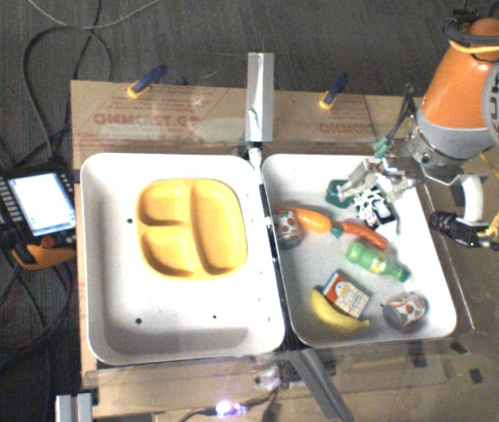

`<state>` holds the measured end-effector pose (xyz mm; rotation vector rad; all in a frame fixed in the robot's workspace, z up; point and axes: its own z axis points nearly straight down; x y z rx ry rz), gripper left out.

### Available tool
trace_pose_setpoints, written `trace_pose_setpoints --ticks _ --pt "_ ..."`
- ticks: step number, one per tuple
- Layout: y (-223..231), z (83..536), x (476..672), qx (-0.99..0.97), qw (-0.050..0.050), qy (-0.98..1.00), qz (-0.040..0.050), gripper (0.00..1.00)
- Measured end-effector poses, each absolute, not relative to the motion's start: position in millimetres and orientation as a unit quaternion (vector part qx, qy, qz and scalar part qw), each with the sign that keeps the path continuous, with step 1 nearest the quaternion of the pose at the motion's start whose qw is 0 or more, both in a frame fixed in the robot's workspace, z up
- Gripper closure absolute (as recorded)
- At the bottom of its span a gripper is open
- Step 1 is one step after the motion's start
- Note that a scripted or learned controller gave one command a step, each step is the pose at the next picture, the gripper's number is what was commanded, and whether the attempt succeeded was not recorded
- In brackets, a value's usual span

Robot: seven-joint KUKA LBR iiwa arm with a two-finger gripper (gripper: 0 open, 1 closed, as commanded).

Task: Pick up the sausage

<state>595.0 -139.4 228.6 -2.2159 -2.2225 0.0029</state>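
The left bin (100, 262) is taken up by a yellow divided tray (192, 227). In the right bin (438, 280), a banana (333, 316) and a small carton (348, 294) are seen at 6 o'clock, a can (406, 309) at 5, a green bottle (377, 261) at the centre, a carrot (314, 221) and a second can (286, 226) at 9. The sausage (365, 232) lies between carrot and bottle. The arm (460, 95) is angled in from 2 o'clock, the gripper (365, 190) lowered just above the sausage; its state cannot be told.
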Motion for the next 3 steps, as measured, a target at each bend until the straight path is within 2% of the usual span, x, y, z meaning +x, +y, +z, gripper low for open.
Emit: trace_pose_setpoints --ticks 1,2,3 --pt "-170.5 92.5 564.4 -0.694 -0.002 -0.720 -0.0009 0.00" --pt "-202.1 89.6 618.4 -0.671 -0.005 -0.742 -0.0029 0.00" --pt "-201.3 99.0 619.3 -0.670 -0.006 -0.742 -0.0033 1.00"
